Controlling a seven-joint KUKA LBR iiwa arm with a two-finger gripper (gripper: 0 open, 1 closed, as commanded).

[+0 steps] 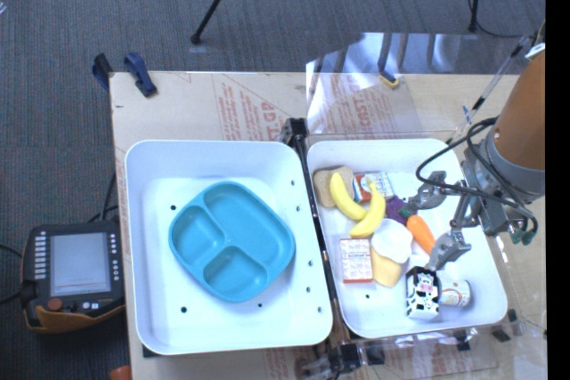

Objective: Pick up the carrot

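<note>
Hovering over the right bin [356, 320], the gripper [448, 231] stands with fingers apart, straddling empty space just right of the carrot [420, 232], presumably aligning for a grasp. The carrot lies flat beside the banana [359, 207], long axis diagonal, its leafy end pointing up-left.

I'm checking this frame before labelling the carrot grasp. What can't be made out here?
- Two-finger gripper, camera view: too small and dark against the bin to judge its fingers.
- Orange carrot: its left end is hidden behind a white round piece; contact with the gripper unclear.
- Grey arm: cut off by the right edge.
</note>
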